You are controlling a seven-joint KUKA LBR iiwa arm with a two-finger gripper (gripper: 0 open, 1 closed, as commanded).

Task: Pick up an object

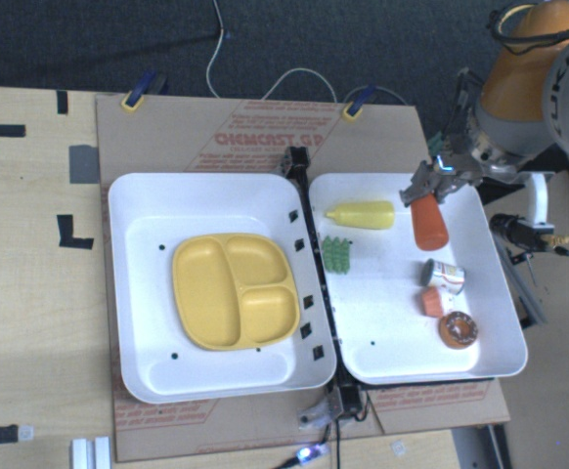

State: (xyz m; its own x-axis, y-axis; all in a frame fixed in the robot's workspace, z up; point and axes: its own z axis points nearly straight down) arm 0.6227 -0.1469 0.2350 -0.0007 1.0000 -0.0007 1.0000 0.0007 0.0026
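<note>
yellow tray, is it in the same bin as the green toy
No, the yellow tray lies in the left bin, while the green toy sits in the right bin near the divider.

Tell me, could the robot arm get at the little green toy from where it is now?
Probably yes. The green toy lies alone near the right bin's left wall, nothing on it; the gripper hangs over the same bin.

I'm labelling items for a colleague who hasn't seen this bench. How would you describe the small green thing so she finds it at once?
Look in the right-hand bin, at its left wall. The green piece lies just below the yellow corn-shaped toy. It is the bin's sole green item, small and ridged.
</note>
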